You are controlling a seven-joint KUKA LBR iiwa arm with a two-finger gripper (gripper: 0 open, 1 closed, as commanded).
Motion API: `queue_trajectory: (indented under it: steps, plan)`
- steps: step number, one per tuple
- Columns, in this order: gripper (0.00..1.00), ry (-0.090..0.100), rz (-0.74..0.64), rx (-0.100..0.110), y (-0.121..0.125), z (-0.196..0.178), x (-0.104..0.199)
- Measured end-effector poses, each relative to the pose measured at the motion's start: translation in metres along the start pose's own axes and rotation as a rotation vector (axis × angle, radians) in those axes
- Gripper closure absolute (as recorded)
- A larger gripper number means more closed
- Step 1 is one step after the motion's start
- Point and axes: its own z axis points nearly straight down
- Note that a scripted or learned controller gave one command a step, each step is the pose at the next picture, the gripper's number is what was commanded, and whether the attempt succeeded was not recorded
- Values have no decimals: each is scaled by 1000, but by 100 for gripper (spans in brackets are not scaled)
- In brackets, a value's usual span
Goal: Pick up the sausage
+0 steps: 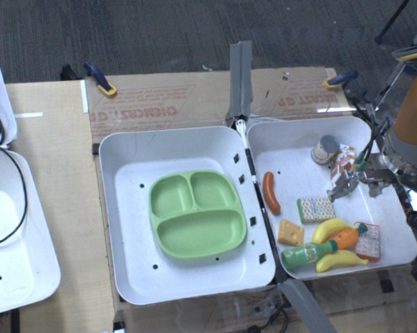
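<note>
The robot's metal claw (348, 184), grip impossible to judge, hovers in the right white bin (292, 130), well apart from the reddish-orange sausage (270, 192) by its left wall, which might block a grasp.

The two bins, left (118, 205) and right (292, 137), looked like smooth white plastic with a faint sheen on their rims. In the left one a pale green divided plate (196, 215) had a matt plastic finish. The sausage (270, 192) was glossy, orange-red, smooth like moulded plastic. Beside it the bananas (333, 228) and the green bottle (305, 254) shone like toy plastic, while the cheese wedge (290, 232) looked dull. A small can (326, 148) had a grey metallic top. The table (55, 131) was pale wood, partly covered by printed brown cardboard (160, 98). The gripper (353, 181) appeared to be bare metal.
</note>
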Motion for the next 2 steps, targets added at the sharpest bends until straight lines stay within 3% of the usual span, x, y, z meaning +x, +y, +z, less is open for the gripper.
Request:
queue_trajectory:
  steps: [1,2]
  plan:
    - [0,-2,19,0,61,5,108]
    - [0,-3,101,0,82,4,175]
